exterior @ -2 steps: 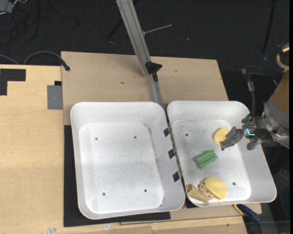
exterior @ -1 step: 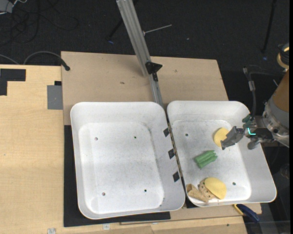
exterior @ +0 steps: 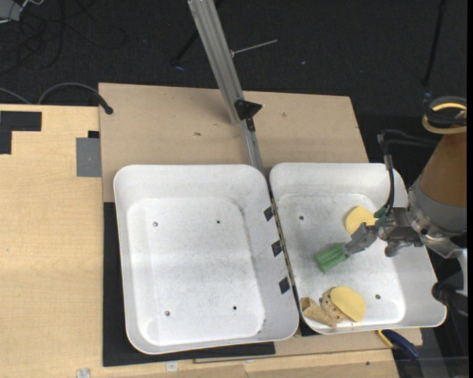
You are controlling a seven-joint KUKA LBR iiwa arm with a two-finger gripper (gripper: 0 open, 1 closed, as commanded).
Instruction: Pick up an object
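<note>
Over the right bin (exterior: 331,181), the claw (exterior: 361,239) hangs beside a green block (exterior: 329,257) and a yellow piece (exterior: 359,219), its grip impossible to tell, another yellow piece (exterior: 347,303) lying nearer.

Both bins are white with fine grey speckling: the left bin (exterior: 193,254) and the right bin (exterior: 331,187). In the right bin lie a green block (exterior: 329,257), a pale yellow piece (exterior: 359,218) near the arm, another yellow piece (exterior: 348,302) at the near edge, and a tan, brownish object (exterior: 319,311) beside it. The arm (exterior: 449,176) shows an orange band over grey. The desk (exterior: 39,235) is light wood-grain, with a plain tan board (exterior: 181,128) behind the bins.
</note>
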